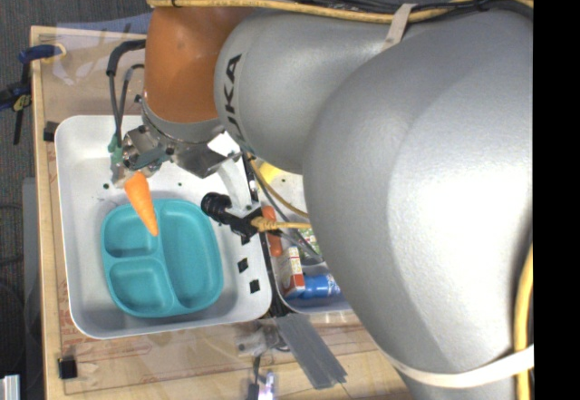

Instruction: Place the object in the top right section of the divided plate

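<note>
Carrot (140,201) in claw (130,173), hanging steeply, tip toward plate (195,276)

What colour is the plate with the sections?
The divided plate is turquoise blue, clearest in the camera view.

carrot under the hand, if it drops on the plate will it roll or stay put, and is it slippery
The carrot tapers to a point, so it would probably roll in a curve rather than straight. Its surface looks smooth, maybe plastic, so likely somewhat slippery. The teal divided plate has raised ridges that should stop it.
</note>
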Tool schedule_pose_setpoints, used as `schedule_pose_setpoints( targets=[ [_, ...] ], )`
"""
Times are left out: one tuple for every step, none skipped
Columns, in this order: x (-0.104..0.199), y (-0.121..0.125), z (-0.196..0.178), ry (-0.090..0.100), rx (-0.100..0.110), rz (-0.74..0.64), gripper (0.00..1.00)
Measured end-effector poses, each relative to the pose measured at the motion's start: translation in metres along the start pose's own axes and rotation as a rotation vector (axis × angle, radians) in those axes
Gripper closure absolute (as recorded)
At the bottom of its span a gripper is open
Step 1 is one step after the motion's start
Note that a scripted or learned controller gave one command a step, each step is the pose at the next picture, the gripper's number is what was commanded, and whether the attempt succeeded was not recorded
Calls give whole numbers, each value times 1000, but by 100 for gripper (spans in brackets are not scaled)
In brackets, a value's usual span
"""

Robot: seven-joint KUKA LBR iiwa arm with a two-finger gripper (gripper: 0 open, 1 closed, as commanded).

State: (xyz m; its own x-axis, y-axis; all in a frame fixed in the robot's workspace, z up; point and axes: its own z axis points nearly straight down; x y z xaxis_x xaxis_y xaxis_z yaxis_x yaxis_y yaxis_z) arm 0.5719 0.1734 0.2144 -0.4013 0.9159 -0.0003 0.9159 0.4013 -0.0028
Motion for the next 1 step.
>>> schedule_pose_setpoints(
  targets=[
    [0,0,0,0,0,1,0]
  ],
)
